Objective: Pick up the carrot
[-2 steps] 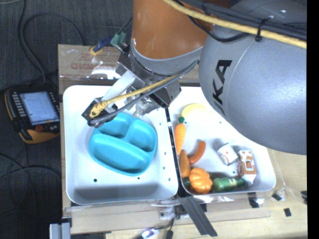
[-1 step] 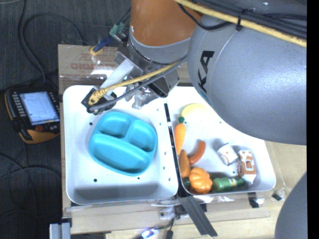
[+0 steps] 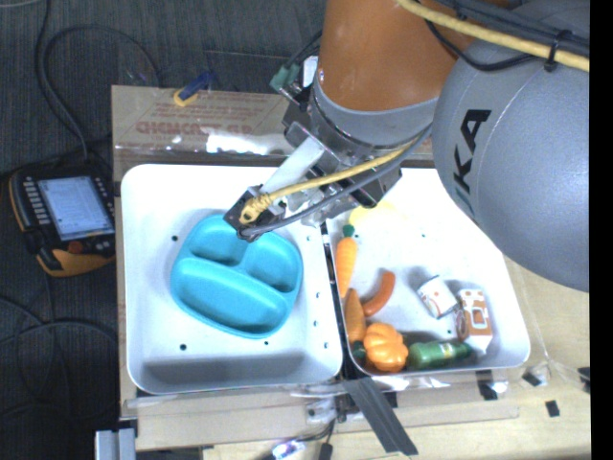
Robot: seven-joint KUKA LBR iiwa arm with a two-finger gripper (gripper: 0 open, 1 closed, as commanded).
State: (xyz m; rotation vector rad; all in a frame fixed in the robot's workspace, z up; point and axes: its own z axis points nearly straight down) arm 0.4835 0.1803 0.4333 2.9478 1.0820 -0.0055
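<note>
Looks like you're at the approach stage. The gripper [image 3: 356, 199] hangs just above the tapered orange plastic carrot [image 3: 345, 262], which lies along the left wall of the right shallow white bin [image 3: 421, 242]. Can't tell if the gripper's open or closed. Next move is probably a straight drop onto the carrot.

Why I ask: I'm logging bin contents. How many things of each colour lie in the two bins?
Blue: 1, plate
Orange: 3, carrot, orange root, pumpkin
Red-orange: 1, sausage
Green: 1, bottle
White: 2, carton, second carton
Total: 8, leaving out a yellowish patch, too hidden to tell.
</note>
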